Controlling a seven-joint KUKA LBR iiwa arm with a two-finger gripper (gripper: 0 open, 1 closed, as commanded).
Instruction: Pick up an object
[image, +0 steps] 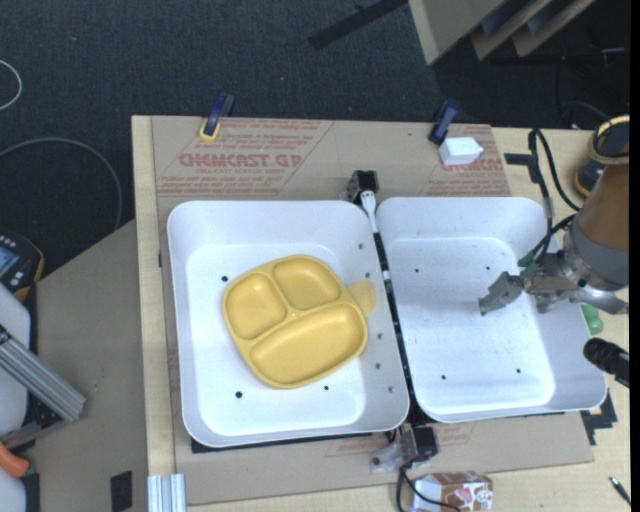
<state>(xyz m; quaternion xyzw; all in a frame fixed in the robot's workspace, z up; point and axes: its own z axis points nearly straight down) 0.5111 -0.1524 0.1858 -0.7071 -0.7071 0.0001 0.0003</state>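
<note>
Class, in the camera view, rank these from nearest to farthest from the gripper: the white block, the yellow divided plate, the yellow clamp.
From the gripper:
1. White block, on the cardboard behind the right bin.
2. Yellow divided plate, in the left bin.
3. Yellow clamp, far left back edge.

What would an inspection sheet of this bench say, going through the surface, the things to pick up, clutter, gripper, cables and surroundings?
Surface: brown board bearing a left bin and a right bin, both white, side by side.
Job's things: yellow divided plate lying in the left bin.
Clutter: small white block and two clamps on the board's far edge.
Gripper: gripper over the right bin, nothing between its fingers.
Cables: black cable near the arm.
Surroundings: dark floor.
</note>
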